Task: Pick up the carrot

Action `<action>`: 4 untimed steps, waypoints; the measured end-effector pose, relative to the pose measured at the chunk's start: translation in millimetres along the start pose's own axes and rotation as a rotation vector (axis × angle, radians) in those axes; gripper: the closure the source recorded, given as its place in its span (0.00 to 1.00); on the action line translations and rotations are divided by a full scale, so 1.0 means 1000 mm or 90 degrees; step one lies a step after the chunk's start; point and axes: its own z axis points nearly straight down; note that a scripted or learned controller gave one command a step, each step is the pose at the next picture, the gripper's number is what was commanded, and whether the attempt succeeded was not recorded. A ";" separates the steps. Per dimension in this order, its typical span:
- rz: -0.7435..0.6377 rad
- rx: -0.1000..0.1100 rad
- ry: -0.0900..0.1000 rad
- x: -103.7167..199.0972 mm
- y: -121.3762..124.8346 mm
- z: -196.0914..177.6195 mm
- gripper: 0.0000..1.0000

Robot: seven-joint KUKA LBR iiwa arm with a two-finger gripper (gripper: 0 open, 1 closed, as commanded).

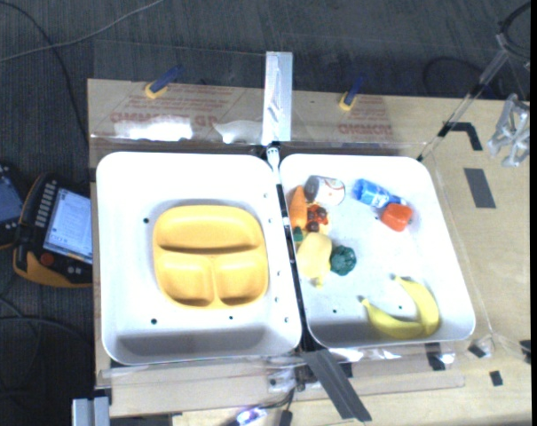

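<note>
The orange carrot (297, 205) lay in the right-hand shallow white bin (446, 238), tight against its left wall near the top, touching a small red-and-dark toy (317, 216) beside it. Just below sat a pale yellow pear-shaped fruit (313, 256) with a dark green lump (343, 260) next to it. A yellow banana (405, 315) curved along the lower right. A blue-and-white packet (372, 192) and an orange-red piece (396, 215) rested near the top. The left white bin (126, 238) held a yellow compartment tray (210, 254). A pale metal fixture (510, 136) stood at the right edge; whether this was the gripper, and how its fingers stood, I couldn't tell.
</note>
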 end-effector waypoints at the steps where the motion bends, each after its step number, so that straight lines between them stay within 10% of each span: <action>1: 0.077 -0.001 -0.001 -0.012 0.032 0.011 1.00; 4: -0.535 -0.003 -0.001 0.055 0.050 0.001 1.00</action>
